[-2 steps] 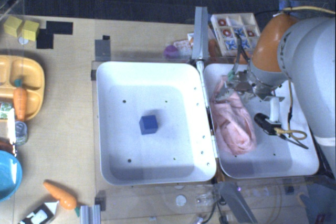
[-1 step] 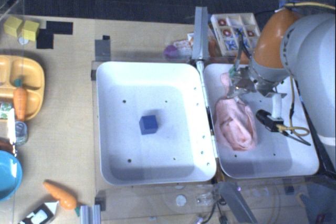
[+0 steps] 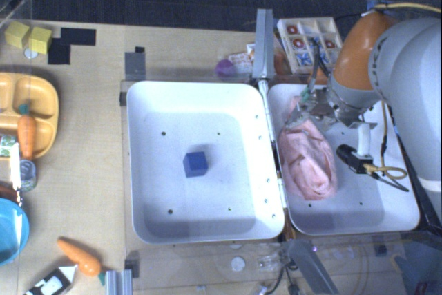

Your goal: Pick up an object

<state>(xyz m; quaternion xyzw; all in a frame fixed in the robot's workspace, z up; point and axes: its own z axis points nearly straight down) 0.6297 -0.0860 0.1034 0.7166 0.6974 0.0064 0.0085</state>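
Hanging over the right bin (image 3: 359,214), the claw (image 3: 311,106) sits at the far end of a pink cloth bundle (image 3: 309,162). Its opening cannot be judged, nor any hold confirmed. Risk: soft folds may slip, or only a loose edge may lift. The wrist masks the contact point. A blue cube (image 3: 195,163) lies alone in the left bin (image 3: 207,107).
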